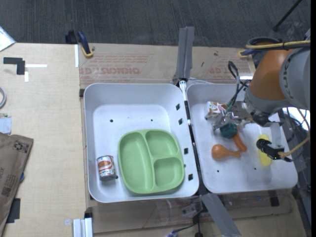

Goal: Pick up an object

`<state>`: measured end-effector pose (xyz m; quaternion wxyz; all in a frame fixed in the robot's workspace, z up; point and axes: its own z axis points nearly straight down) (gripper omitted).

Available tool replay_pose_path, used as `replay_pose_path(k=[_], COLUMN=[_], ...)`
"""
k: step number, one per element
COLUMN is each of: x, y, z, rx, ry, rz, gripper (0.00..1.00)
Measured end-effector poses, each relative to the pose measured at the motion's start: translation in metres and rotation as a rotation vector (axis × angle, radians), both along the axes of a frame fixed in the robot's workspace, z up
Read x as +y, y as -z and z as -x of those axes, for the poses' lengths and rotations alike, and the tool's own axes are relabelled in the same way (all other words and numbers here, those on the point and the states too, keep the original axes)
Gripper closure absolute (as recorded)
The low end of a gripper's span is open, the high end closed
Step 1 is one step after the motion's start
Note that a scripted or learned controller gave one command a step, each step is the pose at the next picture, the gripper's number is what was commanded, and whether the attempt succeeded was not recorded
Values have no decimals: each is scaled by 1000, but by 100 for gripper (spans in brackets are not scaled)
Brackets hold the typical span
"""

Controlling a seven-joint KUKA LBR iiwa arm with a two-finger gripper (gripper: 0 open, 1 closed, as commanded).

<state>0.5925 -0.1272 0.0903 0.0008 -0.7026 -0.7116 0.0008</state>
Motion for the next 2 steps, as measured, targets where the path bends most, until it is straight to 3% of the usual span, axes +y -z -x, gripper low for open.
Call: replay_pose_path(k=[1, 2], x=[-1, 50], y=[-7, -100], z=[0, -22], rx=[3, 0], ry=[4, 61], rz=[0, 1], gripper=[100, 100])
